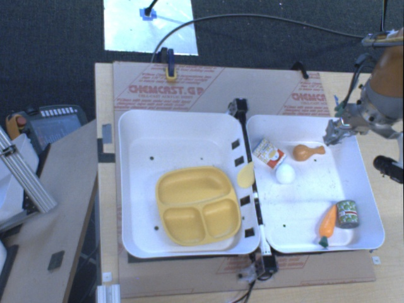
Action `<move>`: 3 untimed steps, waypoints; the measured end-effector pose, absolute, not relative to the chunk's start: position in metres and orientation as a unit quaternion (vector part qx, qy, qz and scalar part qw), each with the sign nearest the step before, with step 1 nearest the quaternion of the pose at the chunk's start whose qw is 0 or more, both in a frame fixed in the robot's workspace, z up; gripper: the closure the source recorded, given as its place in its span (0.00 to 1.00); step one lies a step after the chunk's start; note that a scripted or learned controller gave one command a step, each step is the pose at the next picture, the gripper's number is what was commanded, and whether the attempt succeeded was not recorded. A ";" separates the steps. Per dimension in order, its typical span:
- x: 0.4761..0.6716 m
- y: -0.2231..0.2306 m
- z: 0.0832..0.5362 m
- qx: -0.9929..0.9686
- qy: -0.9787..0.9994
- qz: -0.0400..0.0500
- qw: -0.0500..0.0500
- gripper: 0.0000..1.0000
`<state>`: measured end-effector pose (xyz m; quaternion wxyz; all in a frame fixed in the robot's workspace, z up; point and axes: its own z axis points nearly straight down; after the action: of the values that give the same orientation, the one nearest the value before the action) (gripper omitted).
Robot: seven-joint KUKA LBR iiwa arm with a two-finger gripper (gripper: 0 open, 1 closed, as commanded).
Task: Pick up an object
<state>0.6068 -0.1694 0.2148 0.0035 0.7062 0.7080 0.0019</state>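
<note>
Nothing is picked yet; the gripper (333,133) hovers near the drumstick (307,151), grip unclear, needing descent.

Smooth matt plastic forms the yellow divided tray (197,205) and both white bins (183,131), resting on printed cardboard (189,87).

Yellow tray (197,207), orange carrot (327,222) (green tip), white egg (285,174).

Arm (385,87) — cut off, right edge
</note>
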 end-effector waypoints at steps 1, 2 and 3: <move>0.608 -0.170 0.235 0.706 0.709 0.001 0.002 1.00; 0.600 -0.118 0.224 0.704 0.710 0.001 0.000 1.00; 0.589 -0.076 0.220 0.704 0.710 0.001 0.000 1.00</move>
<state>0.5886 -0.0763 0.2196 0.0000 0.7043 0.7099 0.0005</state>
